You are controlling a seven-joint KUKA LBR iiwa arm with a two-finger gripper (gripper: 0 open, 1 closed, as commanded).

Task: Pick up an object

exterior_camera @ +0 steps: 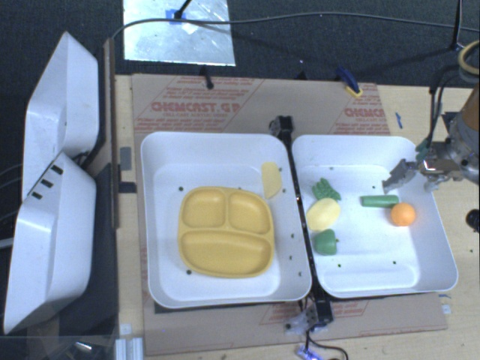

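You are looking at the approach step: the gripper (409,177) is hovering over the right bin (375,276) with its fingers apart and nothing between them, the green stick (379,200) lying just beside it at seven o'clock and the orange ball (403,214) at six o'clock. Next it is needing to line up over one and descend, I judge. On the cardboard (195,103) you are reading "CHEMCAST GP" in red.

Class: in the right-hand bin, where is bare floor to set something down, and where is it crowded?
Right bin: the near half, below the orange ball, is bare. Crowded along its left wall: the yellow lemon and two green pieces. The gripper hangs over the far right.
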